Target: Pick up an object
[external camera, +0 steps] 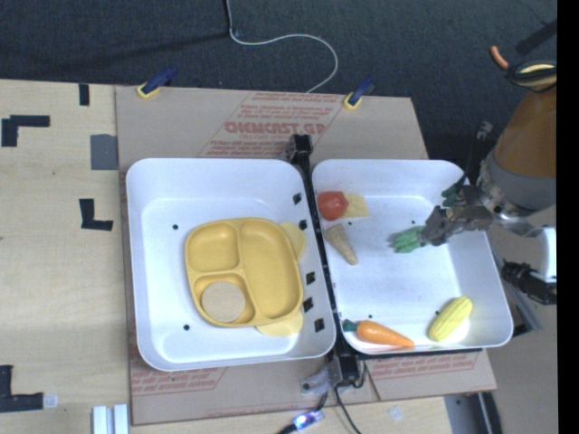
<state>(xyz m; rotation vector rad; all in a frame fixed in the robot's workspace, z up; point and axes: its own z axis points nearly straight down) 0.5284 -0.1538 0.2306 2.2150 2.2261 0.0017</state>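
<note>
Grey arm (529,152) leans in from the right, low over the right bin (398,174). Gripper (436,231) touches a green toy (409,240); grip unclear, cannot tell.

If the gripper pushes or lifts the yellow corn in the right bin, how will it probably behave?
The corn looks like a rounded, tapered plastic toy, so it is probably stiff and light. Its round body may roll when pushed sideways. It lies close to the right bin wall near the front corner, so a push may wedge it there; its glossy surface might slip.
</note>
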